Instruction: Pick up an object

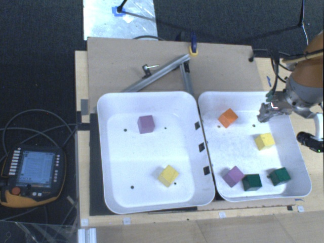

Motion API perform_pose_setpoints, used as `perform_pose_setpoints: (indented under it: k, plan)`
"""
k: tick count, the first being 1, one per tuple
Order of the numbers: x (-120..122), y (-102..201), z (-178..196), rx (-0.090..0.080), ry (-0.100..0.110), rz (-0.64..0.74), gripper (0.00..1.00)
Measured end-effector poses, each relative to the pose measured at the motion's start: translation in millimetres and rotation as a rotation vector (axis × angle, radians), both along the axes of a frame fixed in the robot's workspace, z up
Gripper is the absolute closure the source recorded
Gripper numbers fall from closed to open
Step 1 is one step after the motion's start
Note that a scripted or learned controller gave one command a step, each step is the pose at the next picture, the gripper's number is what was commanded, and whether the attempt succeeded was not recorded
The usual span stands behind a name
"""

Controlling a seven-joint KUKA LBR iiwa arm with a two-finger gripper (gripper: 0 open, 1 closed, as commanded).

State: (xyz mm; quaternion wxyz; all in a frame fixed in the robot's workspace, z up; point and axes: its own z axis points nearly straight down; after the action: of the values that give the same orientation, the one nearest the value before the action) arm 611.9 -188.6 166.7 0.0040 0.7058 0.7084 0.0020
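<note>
Bins: left bin (109,135) holds purple cube (146,124) and yellow cube (168,175); right bin (298,186) holds orange cube (228,118), yellow block (265,141), purple block (233,176), two green cubes (251,182); gripper (266,113) over its far right, grip state indiscernible.

A handheld control pad (31,173) lies on dark carpet (35,44) at nine o'clock; a foil sheet (119,11) at twelve; metal bars (162,70) cross the worktop (223,65).

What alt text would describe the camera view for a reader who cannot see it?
A grey robot arm's pincer hovers over the right white bin, which holds orange, yellow, purple and two green cubes. The left white bin holds a purple cube and a yellow cube.
</note>
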Motion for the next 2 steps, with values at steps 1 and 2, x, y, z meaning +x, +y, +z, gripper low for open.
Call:
perform_pose_setpoints:
  k: [1,2]
  plan:
    - [-2,0,45,0.000,0.002,0.001,1.00]
    - [0,-1,84,0.001,0.002,0.002,1.00]
